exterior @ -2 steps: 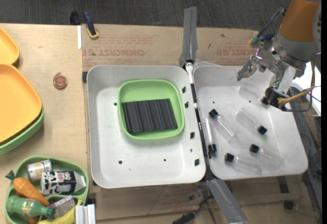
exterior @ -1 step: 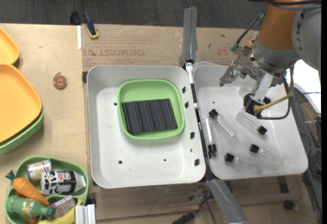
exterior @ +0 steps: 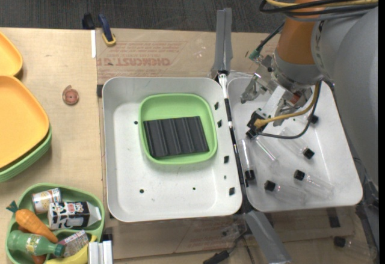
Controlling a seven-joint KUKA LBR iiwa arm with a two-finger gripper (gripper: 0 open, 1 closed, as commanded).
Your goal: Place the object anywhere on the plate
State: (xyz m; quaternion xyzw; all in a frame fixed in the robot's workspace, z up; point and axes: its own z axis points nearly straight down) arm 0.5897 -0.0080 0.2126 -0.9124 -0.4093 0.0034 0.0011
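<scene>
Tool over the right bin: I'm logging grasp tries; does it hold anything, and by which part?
Cannot tell: the tool hangs over the right bin, its tip too unclear to show any hold.

My one fixed camera looks down at a slant on the shallow white plastic left bin and right bin. The grey, orange-banded arm reaches in from its right.

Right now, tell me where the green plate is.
In the camera view the green plate lies in the left white bin, toward its upper middle, with a dark grey ribbed slab resting flat on it.
</scene>
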